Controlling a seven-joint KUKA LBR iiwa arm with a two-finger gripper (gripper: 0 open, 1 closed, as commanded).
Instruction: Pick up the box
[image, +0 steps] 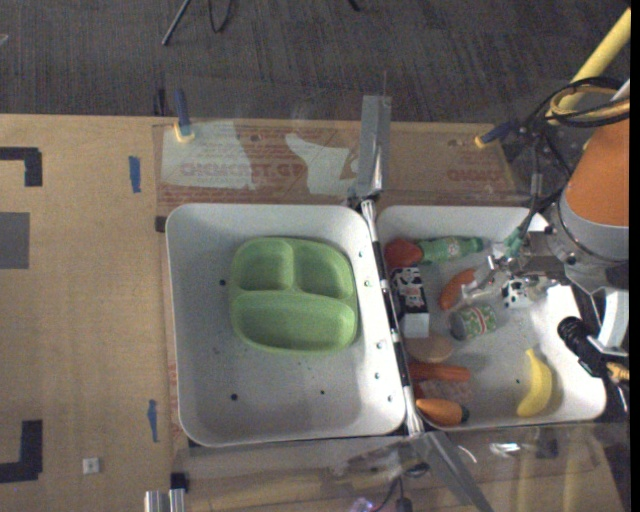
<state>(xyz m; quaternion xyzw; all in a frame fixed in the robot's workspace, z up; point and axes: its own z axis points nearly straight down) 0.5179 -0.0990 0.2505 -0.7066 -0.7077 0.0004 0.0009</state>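
- Cardboard-brown worktop (90, 300) under everything, with bits of blue and black tape on it and dark carpet along the top of the camera view. Two shallow white bins sit side by side in the middle.
- Left bin (200, 400) just has a green divided plate (294, 293) lying flat in it, so nothing to worry about there.
- Right bin (575, 405) is the busy one. The box (411, 302), a small carton with a dark cow-ish print and a pale end, lies flat against the bin's left wall, right by the divider.
- Task progress, as far as I can judge: basically not started. The box is still down in the bin, untouched.
- The end effector (505, 283) hovers over the middle-right of that bin, well apart from the box. It's a tangle of metal and glare, so I honestly can't tell how it's set, and nothing is visibly held in it.
- Clutter around the box: a red-orange piece (403, 252) just above it, a green bottle (450, 246) beyond that, a tan round thing (432, 349) just below, then orange carrot-like pieces (438, 372) near the bottom.
- A small can (473, 321) and an orange bit (455, 288) sit between the end effector and the box, so I'd guess those are what gets in the way of a reach across.
- A banana (537, 384) is off at the lower right, out of the way.
- Being jammed against the wall probably makes the grab tight on that side.
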